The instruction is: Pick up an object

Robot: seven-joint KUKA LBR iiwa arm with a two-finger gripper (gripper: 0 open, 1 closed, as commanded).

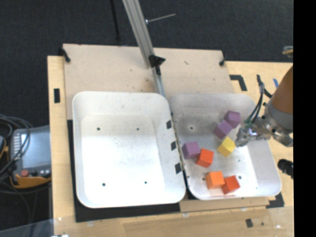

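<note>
Pick not yet made.
The gripper [243, 138] hovers just right of the yellow block [226, 146]; its grip cannot be told, nothing visibly lifted.

Pincer [243, 137] over right bin [261, 181], just beside yellow cube [226, 146]. Purple cubes [228, 123], orange cubes [216, 179] and one more purple cube [191, 149] scattered in same bin.

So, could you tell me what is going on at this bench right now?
The robot arm reaches in over the right bin, its tool low beside the yellow block. Purple, orange and red blocks lie around it in that bin. Nothing looks lifted yet, so the pick has not happened.
</note>
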